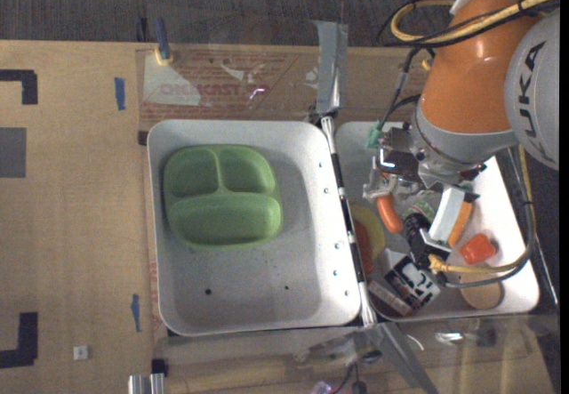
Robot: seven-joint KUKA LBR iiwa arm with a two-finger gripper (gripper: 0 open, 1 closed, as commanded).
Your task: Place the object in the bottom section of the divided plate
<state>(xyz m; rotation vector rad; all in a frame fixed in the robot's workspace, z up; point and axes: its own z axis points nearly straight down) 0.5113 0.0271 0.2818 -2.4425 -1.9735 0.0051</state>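
Camera view: arm (484, 72) hides gripper (404, 192).

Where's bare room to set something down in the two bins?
Left bin: bare floor below and right of the green divided plate, whose sections are bare too. Right bin: crowded, with the arm over an orange object and other clutter.

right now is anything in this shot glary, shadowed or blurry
Camera view: glare streaks the clear sheet above the left bin; the green divided plate is evenly lit and fairly sharp; the arm shades the cluttered right bin, where small items blur together.
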